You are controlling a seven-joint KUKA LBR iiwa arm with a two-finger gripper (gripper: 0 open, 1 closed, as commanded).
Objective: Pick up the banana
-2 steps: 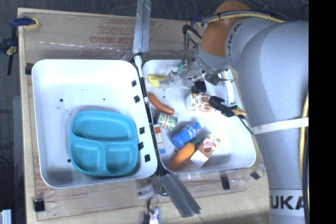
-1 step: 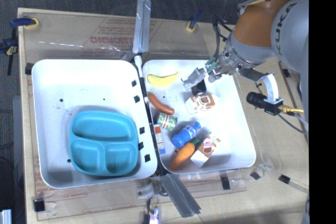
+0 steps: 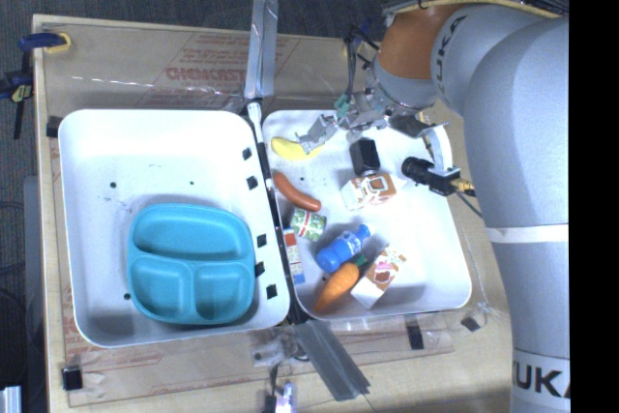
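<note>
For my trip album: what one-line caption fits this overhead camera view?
Grey robot arm's gripper reaches down beside a yellow banana in the right bin of toy food.

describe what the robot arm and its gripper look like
The arm is bulky, rounded and light grey, with an orange band above the wrist and dark "KU" lettering near its base. The gripper is a small metallic grey assembly; thin dark cables run along the wrist.

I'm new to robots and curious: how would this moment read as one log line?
hand: right bin, far-left corner | banana: lying under its tips, not lifted | grip: unclear | tray: left bin
</note>
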